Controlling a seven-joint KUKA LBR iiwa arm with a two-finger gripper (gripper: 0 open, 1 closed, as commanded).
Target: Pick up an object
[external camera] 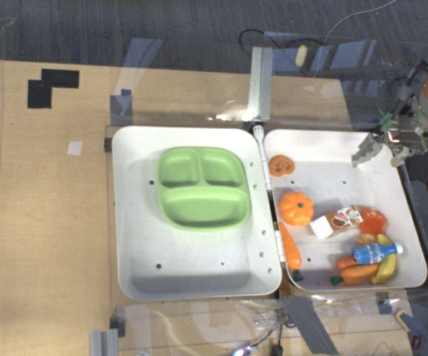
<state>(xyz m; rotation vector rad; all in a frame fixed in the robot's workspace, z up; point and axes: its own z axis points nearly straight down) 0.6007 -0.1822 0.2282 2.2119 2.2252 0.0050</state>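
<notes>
step in hand: approach, nothing lifted yet. the hand (383,148) hovers at the upper right corner of the right bin (325,143), fingers spread and holding nothing. candidate objects lie lower in that bin: a small pumpkin (297,208) toward frame centre, a blue bottle (375,254) and a carton (338,221) at lower right. next move, by judgement: travel down-frame over one object, then descend.

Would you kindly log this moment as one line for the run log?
stage: approach | hand: above right bin's far right corner, holding nothing | pumpkin: in right bin, untouched | green tray: in left bin
</notes>
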